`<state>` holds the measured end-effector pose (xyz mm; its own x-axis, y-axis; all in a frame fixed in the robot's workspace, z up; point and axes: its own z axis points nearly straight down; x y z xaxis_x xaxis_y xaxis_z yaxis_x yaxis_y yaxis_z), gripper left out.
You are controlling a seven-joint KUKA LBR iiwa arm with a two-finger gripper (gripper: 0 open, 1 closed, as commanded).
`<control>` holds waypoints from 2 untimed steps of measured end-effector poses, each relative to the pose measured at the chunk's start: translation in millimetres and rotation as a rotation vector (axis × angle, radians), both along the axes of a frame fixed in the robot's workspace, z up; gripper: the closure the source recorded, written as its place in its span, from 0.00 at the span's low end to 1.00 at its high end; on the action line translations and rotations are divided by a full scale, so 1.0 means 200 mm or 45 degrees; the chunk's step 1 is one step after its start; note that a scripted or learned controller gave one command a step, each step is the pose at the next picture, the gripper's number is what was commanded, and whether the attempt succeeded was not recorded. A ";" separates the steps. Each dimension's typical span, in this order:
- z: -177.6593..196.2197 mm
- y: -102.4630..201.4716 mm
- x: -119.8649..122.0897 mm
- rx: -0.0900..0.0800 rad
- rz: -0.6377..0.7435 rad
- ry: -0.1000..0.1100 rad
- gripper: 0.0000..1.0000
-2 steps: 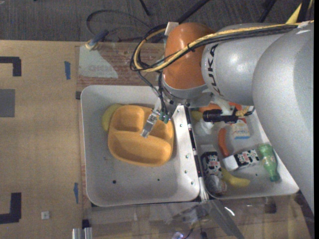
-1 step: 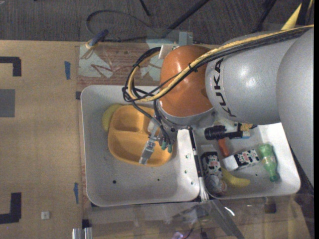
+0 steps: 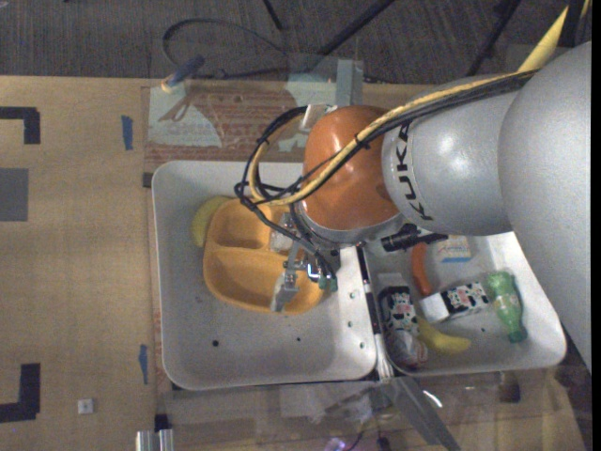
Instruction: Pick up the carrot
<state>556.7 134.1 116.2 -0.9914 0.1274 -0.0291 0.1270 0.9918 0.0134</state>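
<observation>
The gripper (image 3: 299, 278) hangs over the orange divided tray (image 3: 240, 263) in the left bin (image 3: 178, 280), but can't tell how it's set. The carrot (image 3: 422, 269) sits in the right bin (image 3: 540, 322), against its far-left corner, mostly hidden by the arm (image 3: 451, 158).

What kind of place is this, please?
Probably a robotics lab: a KUKA arm reaches over two white bins on a wooden bench with blue tape marks, tripod legs behind.

Pretty clearly a robotics lab: plain wooden desk (image 3: 75, 280) marked with blue tape strips (image 3: 127, 132), black cables (image 3: 216, 40) and tripod legs (image 3: 376, 7) on grey carpet (image 3: 113, 17).
</observation>
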 end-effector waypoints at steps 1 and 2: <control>-0.09 -0.09 0.04 -0.005 0.177 -0.012 0.00; -0.02 -0.10 0.08 -0.003 0.170 -0.047 1.00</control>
